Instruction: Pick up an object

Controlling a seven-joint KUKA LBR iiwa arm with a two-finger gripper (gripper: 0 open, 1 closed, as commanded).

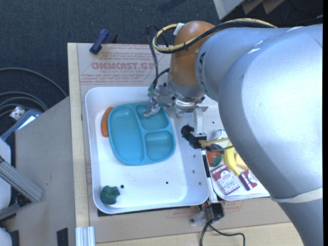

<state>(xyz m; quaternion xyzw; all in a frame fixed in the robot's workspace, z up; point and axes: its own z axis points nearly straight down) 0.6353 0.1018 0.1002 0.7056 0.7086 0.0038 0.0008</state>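
Camera view is taken up on its right side by the grey arm [266, 101], whose orange band sits above the wrist near the top centre. Below it the worktop [82, 137] carries two white bins side by side. The left bin [95, 152] holds the blue divided plate [138, 137], the largest thing in it, lying toward the bin's upper middle with its long axis running from upper left to lower right. The end effector [152, 109] is seen at the plate's upper right rim, directly over or touching the top compartment; whether contact is made cannot be told, and whether it is wide or narrow cannot be told either, since the fingertips are blurred against the plate.

The plate is judged the likeliest thing to be picked, as it lies straight beneath the end effector and extends from it down and to the left. An orange piece [104, 121] is tucked against the plate's left edge, partly hidden. A small dark green lump [109, 194] lies well apart in the near left corner. The right bin [205, 117] is largely covered by the arm; a yellow banana [234, 160] and a printed packet [228, 181] are seen there.
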